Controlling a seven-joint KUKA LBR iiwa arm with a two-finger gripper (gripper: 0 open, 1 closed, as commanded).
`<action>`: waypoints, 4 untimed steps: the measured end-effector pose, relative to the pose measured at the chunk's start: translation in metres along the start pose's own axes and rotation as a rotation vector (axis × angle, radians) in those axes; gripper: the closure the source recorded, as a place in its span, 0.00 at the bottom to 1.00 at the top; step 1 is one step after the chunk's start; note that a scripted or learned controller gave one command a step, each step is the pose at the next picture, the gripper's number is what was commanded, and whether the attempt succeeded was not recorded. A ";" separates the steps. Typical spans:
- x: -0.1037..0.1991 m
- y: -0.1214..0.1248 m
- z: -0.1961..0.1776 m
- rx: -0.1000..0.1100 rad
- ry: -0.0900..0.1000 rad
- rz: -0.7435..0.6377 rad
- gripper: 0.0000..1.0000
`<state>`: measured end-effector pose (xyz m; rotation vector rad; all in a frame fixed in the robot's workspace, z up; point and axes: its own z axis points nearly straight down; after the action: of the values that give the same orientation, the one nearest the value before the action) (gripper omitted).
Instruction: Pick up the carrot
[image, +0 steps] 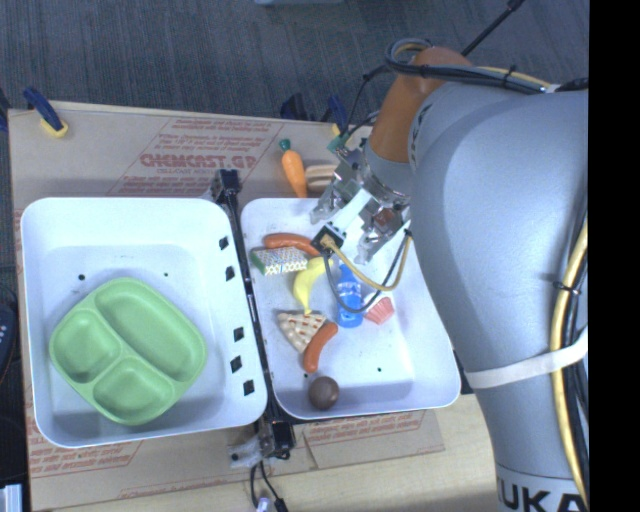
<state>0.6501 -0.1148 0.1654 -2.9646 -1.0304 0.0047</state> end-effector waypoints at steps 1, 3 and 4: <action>0.007 -0.020 0.075 0.006 -0.005 0.238 0.00; 0.055 -0.171 -0.025 0.001 -0.002 0.423 0.00; 0.063 -0.200 0.026 0.006 0.001 0.366 0.00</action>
<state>0.5750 0.0814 0.1401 -3.0969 -0.4726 0.0069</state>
